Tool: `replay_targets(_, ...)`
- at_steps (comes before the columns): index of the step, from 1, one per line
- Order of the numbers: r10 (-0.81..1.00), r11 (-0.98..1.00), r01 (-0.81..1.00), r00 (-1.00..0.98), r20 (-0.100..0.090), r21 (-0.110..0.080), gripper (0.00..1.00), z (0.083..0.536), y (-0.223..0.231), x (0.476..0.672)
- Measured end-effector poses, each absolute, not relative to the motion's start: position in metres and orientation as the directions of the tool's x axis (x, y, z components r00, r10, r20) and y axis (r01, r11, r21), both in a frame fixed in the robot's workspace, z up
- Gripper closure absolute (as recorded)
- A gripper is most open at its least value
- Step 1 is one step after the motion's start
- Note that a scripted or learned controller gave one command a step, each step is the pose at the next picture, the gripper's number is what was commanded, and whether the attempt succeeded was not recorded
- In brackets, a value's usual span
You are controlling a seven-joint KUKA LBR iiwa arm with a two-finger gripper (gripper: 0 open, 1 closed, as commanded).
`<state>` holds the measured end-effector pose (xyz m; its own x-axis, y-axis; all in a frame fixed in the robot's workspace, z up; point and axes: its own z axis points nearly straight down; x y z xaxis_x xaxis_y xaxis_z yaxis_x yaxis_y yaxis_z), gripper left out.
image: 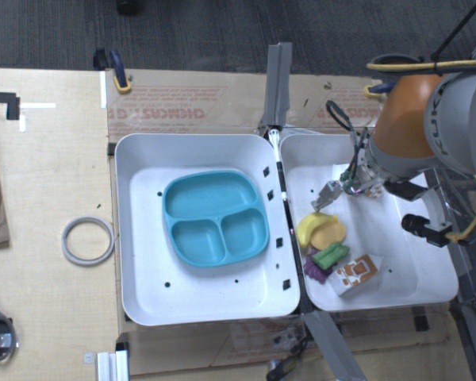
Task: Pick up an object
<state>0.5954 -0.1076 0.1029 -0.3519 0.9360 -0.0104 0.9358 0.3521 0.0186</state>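
2 white bins (135, 236), 1 blue tray (216, 219), 1 tape ring (87, 240), 4 small items (330, 248).

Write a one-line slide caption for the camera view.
KUKA arm's gripper hovers above a yellow object in the right bin; a blue divided plate sits in the left bin.

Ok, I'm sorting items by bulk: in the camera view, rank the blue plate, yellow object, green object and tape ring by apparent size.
1. blue plate
2. tape ring
3. yellow object
4. green object
The ring and yellow object look close; partly hidden pieces make the last two unsure.
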Motion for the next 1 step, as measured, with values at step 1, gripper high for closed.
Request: replay_targets(1, 0.740, 0.672, 0.740, -0.672, 0.002, -0.001, 0.00, 0.0906, -0.0993, 0.5641)
